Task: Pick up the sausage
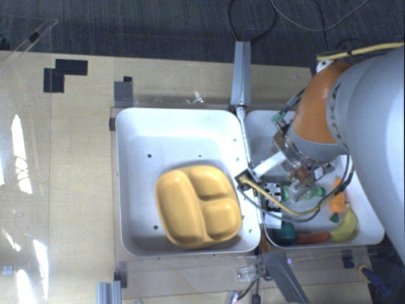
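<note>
One reddish-brown, finger-shaped toy sausage (313, 237) lies along the near wall of the right-hand shallow white bin (373, 236), with a dark green rounded piece (286, 233) just beside its left end and a yellow banana-shaped toy (345, 227) touching or nearly touching its right end. By my judgement it is light and probably hard, smooth plastic (so liable to roll or squirt out of a pinch), not fragile. I would take it across its narrow width near the middle, fingers straddling it, because the ends are crowded by neighbours and the bin wall sits close on the near side, leaving little room for a finger there.

My gripper (302, 181) hangs low over the middle of that same bin, above a pale green item (311, 194) and apart from the sausage, which lies nearer the camera. Whether the gripper is released or clenched I cannot tell; cables and the wrist body hide that, and nothing is visibly held. An orange carrot-like piece (339, 201) rests right of it.

My arm comes in from the right, the orange band (314, 116) above the wrist tilted down and leftward, the grey link bulking over the bin's right side. The left-hand white bin (136, 170) holds a yellow moulded compartment tray (197, 204), well apart from my work, on the pale wooden worktop (63, 170).
</note>
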`<state>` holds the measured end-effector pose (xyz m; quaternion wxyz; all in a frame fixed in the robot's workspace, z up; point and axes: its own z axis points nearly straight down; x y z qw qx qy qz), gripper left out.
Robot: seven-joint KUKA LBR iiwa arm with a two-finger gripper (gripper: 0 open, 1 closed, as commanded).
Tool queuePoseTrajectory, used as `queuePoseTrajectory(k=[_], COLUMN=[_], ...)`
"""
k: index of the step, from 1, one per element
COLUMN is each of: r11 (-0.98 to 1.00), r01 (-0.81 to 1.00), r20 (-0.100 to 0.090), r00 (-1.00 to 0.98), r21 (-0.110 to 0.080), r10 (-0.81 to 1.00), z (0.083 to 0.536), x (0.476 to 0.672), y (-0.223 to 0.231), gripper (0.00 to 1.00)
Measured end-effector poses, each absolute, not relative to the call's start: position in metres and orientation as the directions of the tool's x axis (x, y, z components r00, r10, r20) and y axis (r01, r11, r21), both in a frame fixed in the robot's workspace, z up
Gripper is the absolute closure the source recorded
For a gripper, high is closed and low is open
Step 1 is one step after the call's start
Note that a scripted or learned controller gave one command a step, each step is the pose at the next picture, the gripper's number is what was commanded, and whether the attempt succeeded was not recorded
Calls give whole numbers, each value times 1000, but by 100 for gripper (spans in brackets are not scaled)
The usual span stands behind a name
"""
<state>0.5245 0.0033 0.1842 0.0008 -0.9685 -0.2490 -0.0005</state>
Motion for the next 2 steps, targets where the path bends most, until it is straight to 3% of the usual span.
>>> queuePoseTrajectory(k=[1,2], r11=[-939,-979], r01=[344,202], r20=[3,2], r00=[939,979], r21=[1,-2], r10=[344,202], z=[185,185], x=[609,573], y=[-20,19], gripper=[0,0])
